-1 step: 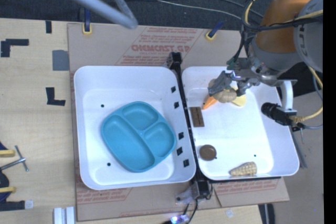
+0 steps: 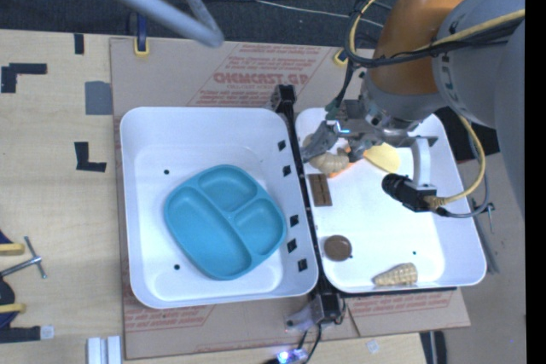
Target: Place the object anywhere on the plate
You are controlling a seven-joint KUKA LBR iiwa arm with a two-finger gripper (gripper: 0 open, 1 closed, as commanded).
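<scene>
Resting beside fingers: pastry.

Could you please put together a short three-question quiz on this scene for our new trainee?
1. True or false: the blue plate lies in the left bin.
2. Which lies nearest the right bin's front edge? A) the round brown piece B) the ice cream cone C) the brown bar
3. Over which bin does the gripper hang?

Key: 1 true; 2 B; 3 the right bin, at its back left corner.
</scene>
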